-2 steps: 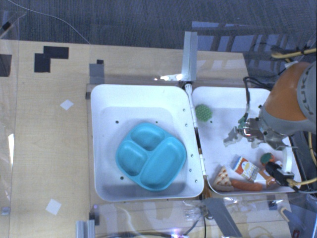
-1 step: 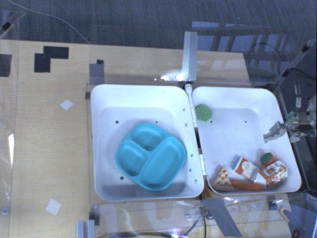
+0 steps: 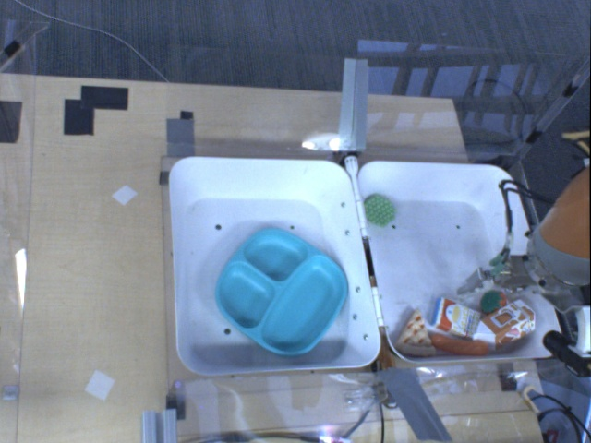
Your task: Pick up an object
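Camera view, carton (image 3: pixel 457 318) lying flat, long axis left-right

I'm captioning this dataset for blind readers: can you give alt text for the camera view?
A grey robot arm's gripper hovers over a cluster of toy food at the near edge of the right white bin, which also holds a small green ball. The left white bin holds a blue three-compartment plastic plate.

We see a sky-blue divided plate (image 3: pixel 282 290) in a white bin (image 3: pixel 189 247); a green dotted ball (image 3: pixel 379 209); an orange-and-white carton (image 3: pixel 458 318); a tan desk (image 3: pixel 83 275).
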Controlling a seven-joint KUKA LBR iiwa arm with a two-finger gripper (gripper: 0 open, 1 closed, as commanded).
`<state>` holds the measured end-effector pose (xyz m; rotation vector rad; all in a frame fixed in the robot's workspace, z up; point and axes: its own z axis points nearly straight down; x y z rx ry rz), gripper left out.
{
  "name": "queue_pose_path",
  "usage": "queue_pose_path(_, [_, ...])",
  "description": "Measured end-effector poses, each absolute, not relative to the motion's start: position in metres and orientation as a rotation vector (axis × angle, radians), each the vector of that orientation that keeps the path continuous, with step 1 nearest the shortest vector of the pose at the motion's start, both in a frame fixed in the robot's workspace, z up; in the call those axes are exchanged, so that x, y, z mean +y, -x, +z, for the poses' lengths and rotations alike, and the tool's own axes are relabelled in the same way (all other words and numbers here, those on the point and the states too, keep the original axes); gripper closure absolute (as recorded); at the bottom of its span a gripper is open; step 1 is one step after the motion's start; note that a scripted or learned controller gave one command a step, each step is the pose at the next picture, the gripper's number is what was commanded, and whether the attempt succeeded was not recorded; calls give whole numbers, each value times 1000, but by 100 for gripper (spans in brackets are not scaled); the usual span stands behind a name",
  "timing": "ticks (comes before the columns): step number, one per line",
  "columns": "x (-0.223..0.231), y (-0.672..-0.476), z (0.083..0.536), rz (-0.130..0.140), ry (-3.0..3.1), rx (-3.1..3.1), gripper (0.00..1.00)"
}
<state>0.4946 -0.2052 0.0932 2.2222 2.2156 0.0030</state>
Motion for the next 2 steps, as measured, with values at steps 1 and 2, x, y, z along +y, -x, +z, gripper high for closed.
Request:
queue_pose_path(1, [-203, -490, 89, 8, -2203, 2224, 0])
queue_pose_path(2, [-203, -493, 101, 12, -2196, 2222, 100])
